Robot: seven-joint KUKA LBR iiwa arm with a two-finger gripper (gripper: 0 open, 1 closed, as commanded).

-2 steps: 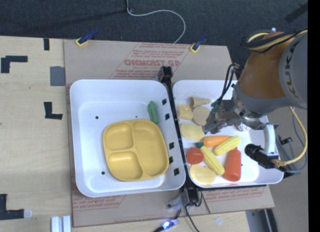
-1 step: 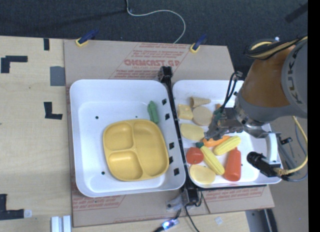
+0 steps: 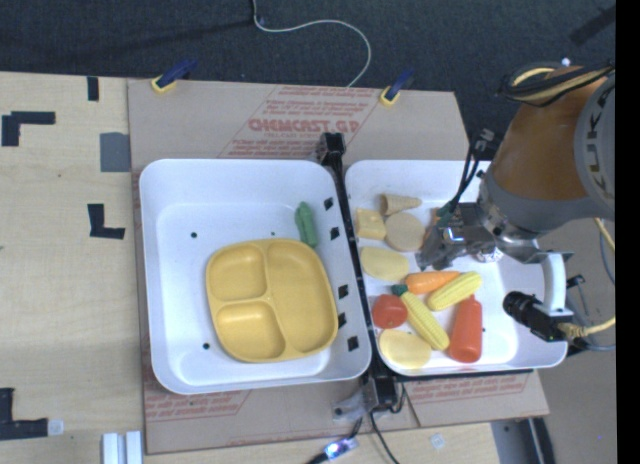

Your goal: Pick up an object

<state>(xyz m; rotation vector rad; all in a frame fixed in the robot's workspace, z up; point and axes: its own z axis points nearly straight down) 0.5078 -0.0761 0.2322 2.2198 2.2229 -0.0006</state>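
Camera view from above shows my gripper point(image 3: 447, 240) low in the right bin point(image 3: 520, 352), hanging over the upper part of the toy food heap, just above the orange carrot point(image 3: 432, 281) and beside the pale round slice point(image 3: 405, 231). I cannot tell from this angle how the gripper stands, since my own wrist and its cabling cover it, and I see nothing clearly caught in it, so I would not count anything as picked yet. The things I could take all lie crowded in that bin: the carrot lies crosswise with a yellow corn cob point(image 3: 455, 289) touching it, a second corn cob point(image 3: 425, 320) runs diagonally below, a red tomato point(image 3: 389, 311) sits at the left, a red-orange sausage-like piece point(image 3: 465, 330) lies near the front, and a pale yellow piece point(image 3: 405, 349) rests against the front wall. More pale pieces sit near the divider, among them a potato-like lump point(image 3: 384, 263). They are packed so tightly that a blind descent could easily strike two at once. The left bin point(image 3: 165, 252) holds a yellow divided plate point(image 3: 270, 299) and a green pickle-like piece point(image 3: 306, 224) lying beside the plate's far rim, well apart from me. Both bins rest on a cardboard sheet point(image 3: 300, 122) on the counter point(image 3: 60, 252). I judge the carrot the likeliest target, being nearest below me.
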